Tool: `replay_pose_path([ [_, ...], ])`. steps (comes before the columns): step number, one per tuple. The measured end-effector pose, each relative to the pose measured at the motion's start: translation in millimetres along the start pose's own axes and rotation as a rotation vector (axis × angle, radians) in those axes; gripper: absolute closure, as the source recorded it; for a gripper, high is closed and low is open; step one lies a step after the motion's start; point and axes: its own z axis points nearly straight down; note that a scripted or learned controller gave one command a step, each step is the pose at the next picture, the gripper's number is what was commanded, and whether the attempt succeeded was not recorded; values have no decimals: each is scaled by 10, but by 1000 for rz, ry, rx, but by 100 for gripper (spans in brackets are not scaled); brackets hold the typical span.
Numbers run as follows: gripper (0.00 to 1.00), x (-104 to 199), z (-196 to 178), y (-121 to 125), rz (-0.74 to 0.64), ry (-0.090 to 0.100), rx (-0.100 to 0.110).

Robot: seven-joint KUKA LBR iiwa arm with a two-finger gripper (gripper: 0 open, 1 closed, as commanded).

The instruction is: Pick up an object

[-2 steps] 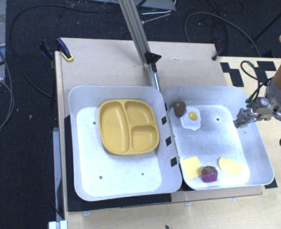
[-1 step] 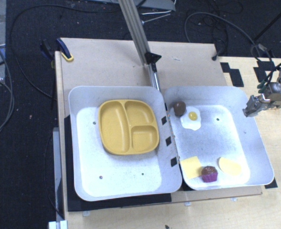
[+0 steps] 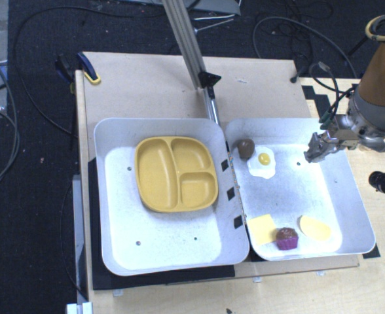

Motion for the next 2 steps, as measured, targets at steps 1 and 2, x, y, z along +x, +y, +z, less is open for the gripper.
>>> replay_pose_path([
  [1,100,462,141,58,0,0,0],
  [2,100,909,236,99,-1,0,-1],
])
